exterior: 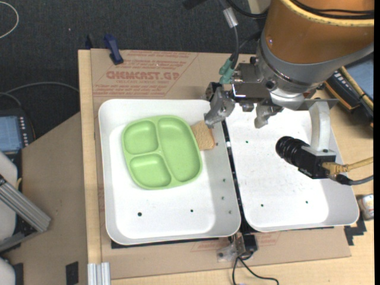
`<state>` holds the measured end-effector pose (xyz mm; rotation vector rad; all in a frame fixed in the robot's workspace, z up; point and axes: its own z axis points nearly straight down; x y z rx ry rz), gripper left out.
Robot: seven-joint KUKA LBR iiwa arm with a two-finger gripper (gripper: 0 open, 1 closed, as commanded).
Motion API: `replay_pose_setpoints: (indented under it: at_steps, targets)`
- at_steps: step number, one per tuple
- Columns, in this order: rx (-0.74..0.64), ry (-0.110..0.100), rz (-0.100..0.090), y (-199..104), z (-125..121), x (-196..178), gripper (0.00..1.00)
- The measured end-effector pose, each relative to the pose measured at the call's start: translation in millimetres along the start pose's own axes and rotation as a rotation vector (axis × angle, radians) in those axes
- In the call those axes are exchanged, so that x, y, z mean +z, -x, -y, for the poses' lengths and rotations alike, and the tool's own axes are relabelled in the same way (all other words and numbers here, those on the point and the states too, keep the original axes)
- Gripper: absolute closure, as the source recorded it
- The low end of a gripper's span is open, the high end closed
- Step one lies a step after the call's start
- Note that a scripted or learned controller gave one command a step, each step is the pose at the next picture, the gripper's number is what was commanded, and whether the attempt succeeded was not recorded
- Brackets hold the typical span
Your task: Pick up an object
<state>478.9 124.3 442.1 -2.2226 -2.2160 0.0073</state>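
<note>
Gripper point(239, 114) sits over the seam between the left bin point(166, 214) and right bin point(279, 196), at their far end. Fingers point(215, 113) are spread wide with nothing between them. Tan block point(204, 137) lies in the left bin against the right edge of the green plate point(161, 152), just below the left finger; contact unclear.

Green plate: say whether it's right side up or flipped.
Right side up: the plate shows three hollow compartments facing the camera.
</note>
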Motion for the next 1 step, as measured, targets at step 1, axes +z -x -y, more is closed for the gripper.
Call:
replay_pose_setpoints:
  at_steps: [1]
  targets:
    - [-0.003,0.006,-0.002,-1.8,-0.6,-12.3,1.0]
